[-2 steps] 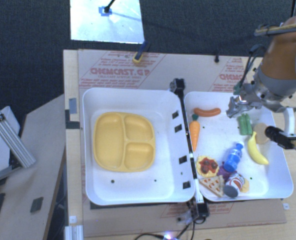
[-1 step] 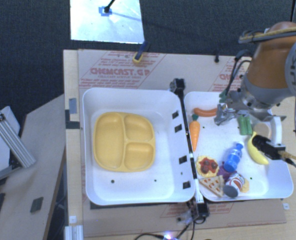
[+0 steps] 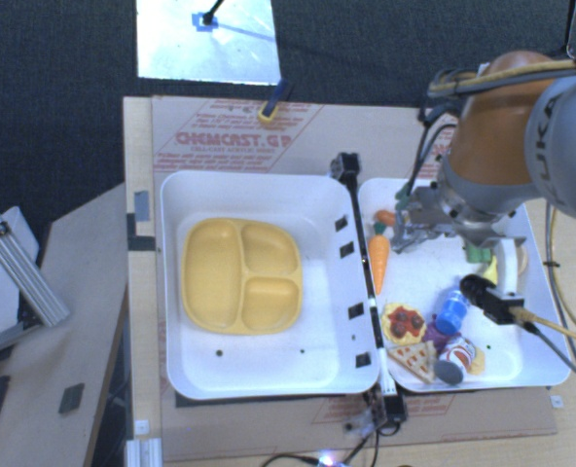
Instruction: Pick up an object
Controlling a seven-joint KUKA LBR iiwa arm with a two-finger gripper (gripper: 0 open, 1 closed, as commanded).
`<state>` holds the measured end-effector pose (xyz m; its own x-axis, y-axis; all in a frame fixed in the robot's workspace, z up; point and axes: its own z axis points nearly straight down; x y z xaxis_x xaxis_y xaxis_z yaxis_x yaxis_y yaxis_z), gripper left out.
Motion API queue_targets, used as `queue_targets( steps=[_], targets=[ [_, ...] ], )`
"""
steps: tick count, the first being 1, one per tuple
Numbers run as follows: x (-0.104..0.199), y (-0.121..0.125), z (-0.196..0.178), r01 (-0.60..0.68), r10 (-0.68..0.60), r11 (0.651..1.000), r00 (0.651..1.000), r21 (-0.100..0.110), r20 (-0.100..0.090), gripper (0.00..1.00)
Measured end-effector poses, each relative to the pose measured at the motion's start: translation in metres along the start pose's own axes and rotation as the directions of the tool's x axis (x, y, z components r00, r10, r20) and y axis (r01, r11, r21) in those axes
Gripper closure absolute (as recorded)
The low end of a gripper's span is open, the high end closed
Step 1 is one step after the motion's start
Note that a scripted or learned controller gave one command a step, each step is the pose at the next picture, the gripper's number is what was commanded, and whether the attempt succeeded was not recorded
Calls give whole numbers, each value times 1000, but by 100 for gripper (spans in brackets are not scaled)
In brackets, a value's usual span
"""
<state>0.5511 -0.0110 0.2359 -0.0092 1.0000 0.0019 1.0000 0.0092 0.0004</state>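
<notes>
The grey metal gripper hangs low in the right white plastic bin — whether it holds anything, I cannot tell. Just left of it lies the orange toy carrot. It could roll away — a bump would do it.

A divided plate lies in the left bin; toy food crowds the right bin's front-left corner.

A robotics lab: KUKA arm over two white bins on a cardboard-covered bench.
</notes>
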Motion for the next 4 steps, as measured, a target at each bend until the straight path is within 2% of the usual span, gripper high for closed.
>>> queue_targets(
  steps=[1, 2, 3, 4],
  targets=[
    [50, -26, 10, 0, 0, 1000, 1000, 2, 0, 100],
    [37, -20, 20, -9, 9, 1000, 1000, 1, 2, 100],
    [28, -29, 16, -8, 8, 1000, 1000, 0, 2, 100],
    [41, -35, 14, -4, 4, 1000, 1000, 0, 1, 100]
  ],
)
